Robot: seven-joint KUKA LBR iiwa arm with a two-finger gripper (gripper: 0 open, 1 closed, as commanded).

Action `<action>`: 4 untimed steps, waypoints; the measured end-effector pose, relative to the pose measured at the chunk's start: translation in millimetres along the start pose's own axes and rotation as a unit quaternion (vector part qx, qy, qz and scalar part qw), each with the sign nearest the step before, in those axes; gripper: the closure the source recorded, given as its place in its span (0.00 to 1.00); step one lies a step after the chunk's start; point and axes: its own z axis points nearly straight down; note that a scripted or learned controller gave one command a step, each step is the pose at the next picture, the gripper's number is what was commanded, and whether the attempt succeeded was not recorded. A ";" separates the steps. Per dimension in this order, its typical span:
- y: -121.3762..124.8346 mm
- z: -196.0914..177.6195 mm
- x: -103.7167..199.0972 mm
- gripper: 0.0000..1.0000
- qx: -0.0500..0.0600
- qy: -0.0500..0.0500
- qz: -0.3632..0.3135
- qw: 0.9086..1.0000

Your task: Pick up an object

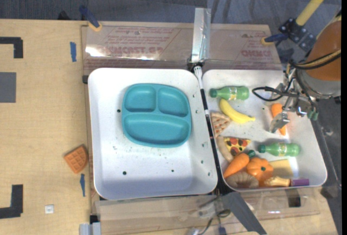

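The right bin (pixel 317 144) holds several toy foods: a green bottle (pixel 230 92) at the back, a yellow banana (pixel 236 112), a pizza slice (pixel 237 145), a second green bottle (pixel 280 149), and a carrot (pixel 237 164) at the front. My gripper (pixel 283 116) hangs low over the bin's right half, reaching in from the right. A small orange piece (pixel 276 110) sits right at its tip, partly covered by it. Whether that piece is held is not visible.
A teal divided plate (pixel 157 115) lies in the left bin (pixel 108 174). An orange waffle toy (pixel 76 158) rests on the bench, left of the bins. More toys crowd the right bin's front: an orange fruit (pixel 260 167), a yellow block (pixel 280 165) and a purple-tipped stick (pixel 300 181).
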 end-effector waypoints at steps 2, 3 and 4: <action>1.7 -14.3 -4.0 0.00 0.001 -0.007 -0.001 1.000; -4.1 -0.3 13.3 0.00 0.000 0.000 0.067 0.998; -3.5 -15.1 9.1 1.00 0.000 -0.007 0.066 0.998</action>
